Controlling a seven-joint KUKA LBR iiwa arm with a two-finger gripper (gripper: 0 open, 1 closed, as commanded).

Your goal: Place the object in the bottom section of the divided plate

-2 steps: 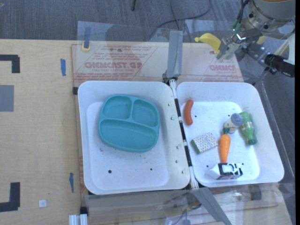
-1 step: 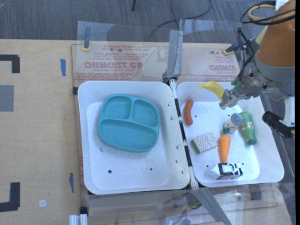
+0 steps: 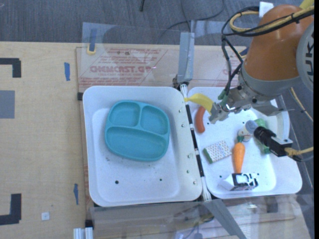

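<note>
The teal divided plate lies in the left white bin, two small sections at the back and one long section at the front. My gripper hangs over the back left of the right bin. It is just right of an orange-red sausage and just below a yellow banana. An orange carrot lies further right toward the front. Nothing shows between the gripper's tips.
The right bin also holds a checkered pad, a black and white item at the front, a green piece and a small beige piece. The arm's black fitting and cables hang over its right side. A ridge divides the bins.
</note>
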